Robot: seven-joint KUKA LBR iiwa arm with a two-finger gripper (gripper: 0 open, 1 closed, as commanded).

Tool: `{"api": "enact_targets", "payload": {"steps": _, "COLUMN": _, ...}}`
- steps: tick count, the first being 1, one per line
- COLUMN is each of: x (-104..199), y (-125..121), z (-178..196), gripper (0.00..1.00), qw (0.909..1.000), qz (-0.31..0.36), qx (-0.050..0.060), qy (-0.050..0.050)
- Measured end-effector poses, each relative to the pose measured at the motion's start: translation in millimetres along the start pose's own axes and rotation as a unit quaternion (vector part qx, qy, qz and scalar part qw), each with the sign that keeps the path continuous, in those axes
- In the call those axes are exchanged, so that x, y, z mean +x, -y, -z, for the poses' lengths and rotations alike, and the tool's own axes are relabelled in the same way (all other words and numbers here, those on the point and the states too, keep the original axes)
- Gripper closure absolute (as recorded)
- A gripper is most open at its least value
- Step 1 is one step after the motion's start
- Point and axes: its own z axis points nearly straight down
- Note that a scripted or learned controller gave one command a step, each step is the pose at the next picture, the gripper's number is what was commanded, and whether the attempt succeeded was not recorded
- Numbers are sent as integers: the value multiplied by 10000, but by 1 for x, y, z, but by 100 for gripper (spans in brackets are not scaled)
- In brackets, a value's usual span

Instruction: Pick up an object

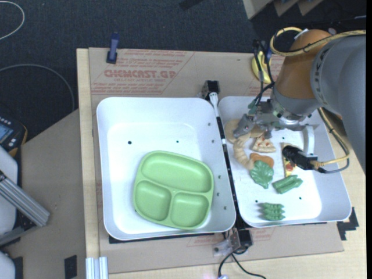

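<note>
Reaching low into the right bin (331, 205), the pincer (256, 122) hung over pale toy food (241, 150) near the divider; this looked like the approach before a grasp. Next it needed to settle on one piece and close. Whether it was spread or pinching could not be told; the wrist hid it.

Bench (145, 74): tan board top, red lettering printed on it. Dark carpet floor (116, 10) beyond its far edge. Aluminium rail (23, 199) left of bench.
</note>
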Motion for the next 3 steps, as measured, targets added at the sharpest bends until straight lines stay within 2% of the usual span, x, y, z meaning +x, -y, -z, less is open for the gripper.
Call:
{"api": "enact_targets", "payload": {"steps": 1, "x": -58, "y": -43, "z": -18, "gripper": 0, "qw": 9999, "qz": -34, "qx": -89, "qy": 39}}
{"api": "enact_targets", "payload": {"steps": 2, "x": -56, "y": -42, "z": -6, "gripper": 100, "qw": 9999, "qz": -27, "qx": -90, "qy": 38}}
{"api": "enact_targets", "payload": {"steps": 3, "x": 29, "y": -43, "z": 89, "gripper": 100, "qw": 9999, "qz": 16, "qx": -113, "qy": 19}}
